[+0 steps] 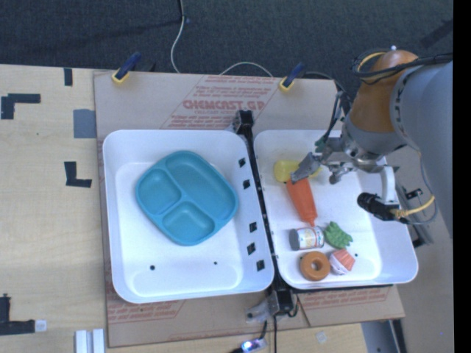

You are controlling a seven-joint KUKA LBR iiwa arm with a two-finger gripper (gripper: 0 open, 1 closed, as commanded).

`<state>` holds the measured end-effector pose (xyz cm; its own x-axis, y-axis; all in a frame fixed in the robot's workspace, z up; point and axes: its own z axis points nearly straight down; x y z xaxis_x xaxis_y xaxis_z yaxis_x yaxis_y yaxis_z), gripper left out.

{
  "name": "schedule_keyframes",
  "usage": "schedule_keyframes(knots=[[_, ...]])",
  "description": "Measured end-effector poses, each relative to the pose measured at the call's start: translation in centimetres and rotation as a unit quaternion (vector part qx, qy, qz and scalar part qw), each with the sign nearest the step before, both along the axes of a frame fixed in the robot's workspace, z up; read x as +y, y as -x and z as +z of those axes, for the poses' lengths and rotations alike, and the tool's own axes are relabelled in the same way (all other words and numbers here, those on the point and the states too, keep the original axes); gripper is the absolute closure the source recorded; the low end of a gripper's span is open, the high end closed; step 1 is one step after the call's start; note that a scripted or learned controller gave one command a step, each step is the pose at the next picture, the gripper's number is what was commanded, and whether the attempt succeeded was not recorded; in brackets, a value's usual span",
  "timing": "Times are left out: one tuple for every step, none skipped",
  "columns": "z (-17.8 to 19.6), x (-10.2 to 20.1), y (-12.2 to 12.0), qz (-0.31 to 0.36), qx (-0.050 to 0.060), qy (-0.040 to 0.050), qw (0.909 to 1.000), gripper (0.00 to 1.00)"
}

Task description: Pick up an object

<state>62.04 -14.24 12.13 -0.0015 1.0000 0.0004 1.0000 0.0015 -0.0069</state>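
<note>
The right bin (390, 259) holds several small items: a yellow piece (285, 170), an orange carrot (302, 201), a small can (308, 237), a green leafy piece (338, 234), a brown donut ring (316, 265) and a red-and-white piece (343, 261). My gripper (319, 170) hangs over the upper part of this bin, open, just right of the yellow piece and above the carrot's top end. One finger (303, 170) reaches close to the yellow piece. Nothing sits between the fingers.
A blue divided plate (187, 195) lies in the left bin (125, 271). A black divider (254, 197) runs between the bins. The arm's wrist, with its orange band (379, 94), and cables (383, 204) hang over the right bin's far right side.
</note>
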Motion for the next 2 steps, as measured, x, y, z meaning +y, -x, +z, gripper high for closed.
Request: schedule_keyframes(knots=[[-3.9, 0.1, 0.0, 0.0, -0.003, 0.001, 1.0, 0.0], [-2.5, 0.1, -0.1, 0.001, -0.005, 0.0014, 1.0, 1.0]])
